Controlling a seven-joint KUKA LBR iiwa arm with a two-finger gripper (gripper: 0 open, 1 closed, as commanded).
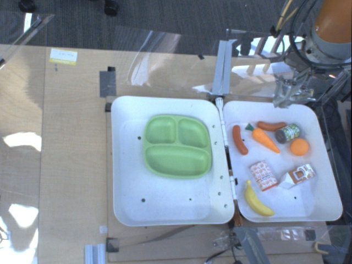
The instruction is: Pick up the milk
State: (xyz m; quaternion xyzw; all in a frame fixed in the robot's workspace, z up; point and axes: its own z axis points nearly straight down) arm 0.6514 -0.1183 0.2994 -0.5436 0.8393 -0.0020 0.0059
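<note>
One milk carton (300, 175), brown-white label, print unreadable, in right bin (324, 205).

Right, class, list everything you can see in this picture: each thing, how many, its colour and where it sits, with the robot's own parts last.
bins: two, white, side by side on the bench
tray: one, green, three compartments, middle of the left bin
sausages: two, red-brown, upper part of the right bin; the second lies further back
carrot: one, orange, between the sausages
can: one, grey and green, on its side right of the carrot
orange: one, orange, right side of the right bin
milk: one, white and brown carton, lower right of the right bin
box: one, red patterned, left of the milk
banana: one, yellow, front of the right bin
arm: one, grey with orange band, top right
end effector: one, grey, over the right bin's back edge
</note>
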